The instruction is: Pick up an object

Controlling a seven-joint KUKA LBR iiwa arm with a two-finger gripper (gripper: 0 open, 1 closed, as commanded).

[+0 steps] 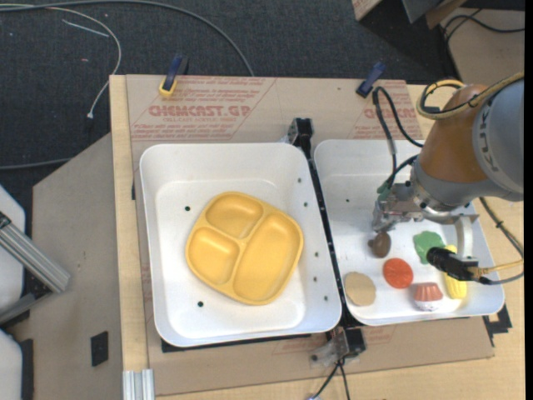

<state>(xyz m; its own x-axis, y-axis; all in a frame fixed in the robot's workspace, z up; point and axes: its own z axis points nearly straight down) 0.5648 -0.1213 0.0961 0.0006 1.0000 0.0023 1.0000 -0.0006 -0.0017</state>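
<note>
My claw point(385, 223) low in right bin point(350, 161), just above small brown object point(381, 243). Claw opening: cannot tell, view too coarse. Nothing visibly held. Nearby in same bin: tan disc point(361, 287), red round piece point(398, 273), green piece point(428, 242), yellow piece point(455, 286), pink cupcake-like piece point(426, 294). Left bin point(158, 173) carries yellow divided plate point(243, 247).

Risks, judged:
- Brown object small, rounded: may roll or squirt out at closure.
- Off-centre descent: push, no grasp.
- Neighbours near: accidental knock or double pick.
</note>
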